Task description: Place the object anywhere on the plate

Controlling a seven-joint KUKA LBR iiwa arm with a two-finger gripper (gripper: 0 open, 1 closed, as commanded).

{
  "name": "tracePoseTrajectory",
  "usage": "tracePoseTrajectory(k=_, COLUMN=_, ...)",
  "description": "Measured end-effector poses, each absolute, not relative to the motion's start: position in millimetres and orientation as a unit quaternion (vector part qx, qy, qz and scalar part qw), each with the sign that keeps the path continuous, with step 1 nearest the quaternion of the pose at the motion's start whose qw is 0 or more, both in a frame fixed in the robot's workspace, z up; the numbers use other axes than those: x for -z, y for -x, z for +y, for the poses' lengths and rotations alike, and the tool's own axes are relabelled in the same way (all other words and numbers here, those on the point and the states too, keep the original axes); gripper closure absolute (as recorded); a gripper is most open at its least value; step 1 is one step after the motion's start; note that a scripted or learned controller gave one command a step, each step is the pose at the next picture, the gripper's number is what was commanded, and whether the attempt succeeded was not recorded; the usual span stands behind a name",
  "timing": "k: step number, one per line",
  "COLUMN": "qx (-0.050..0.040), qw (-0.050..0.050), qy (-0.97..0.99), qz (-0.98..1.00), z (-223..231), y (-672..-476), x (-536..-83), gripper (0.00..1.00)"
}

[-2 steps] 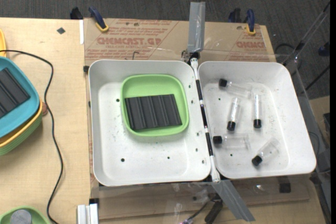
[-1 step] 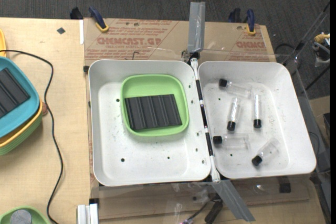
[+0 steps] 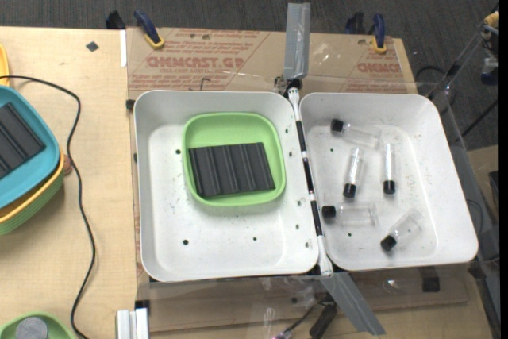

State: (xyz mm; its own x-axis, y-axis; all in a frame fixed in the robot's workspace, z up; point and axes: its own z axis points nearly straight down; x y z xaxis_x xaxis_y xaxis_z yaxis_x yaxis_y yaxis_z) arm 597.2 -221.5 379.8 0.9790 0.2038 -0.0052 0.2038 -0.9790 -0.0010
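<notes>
A green square plate (image 3: 232, 161) sits in the left white bin (image 3: 159, 234), with a dark ribbed insert (image 3: 231, 170) lying on it. Several clear tubes with black caps lie scattered in the right white bin (image 3: 444, 171): one near the top (image 3: 353, 131), two upright-looking ones in the middle (image 3: 352, 173) (image 3: 389, 167), one at the lower left (image 3: 349, 213), and one at the lower right (image 3: 401, 233).
Stacked teal and green plates (image 3: 28, 163) rest on the wooden bench at the far left, with a black cable (image 3: 79, 194) running past them. Clamps (image 3: 148, 29) (image 3: 377, 34) hold cardboard behind the bins. A grey tape strip (image 3: 297, 48) stands at the bins' divider.
</notes>
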Motion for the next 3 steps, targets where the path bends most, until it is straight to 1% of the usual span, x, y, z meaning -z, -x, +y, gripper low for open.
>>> tracePoseTrajectory(k=1, qx=-0.0029, qw=0.001, qy=0.995, qz=-0.1, z=-222, y=-606.3, x=-287, gripper=0.0)
tracePoseTrajectory(k=2, qx=-0.0028, qw=0.001, qy=0.995, qz=-0.099, z=-200, y=-589.3, x=-267, gripper=0.0)
tracePoseTrajectory(k=3, qx=-0.0021, qw=0.0, qy=0.995, qz=-0.099, z=-223, y=-570.9, x=-303, gripper=0.0)
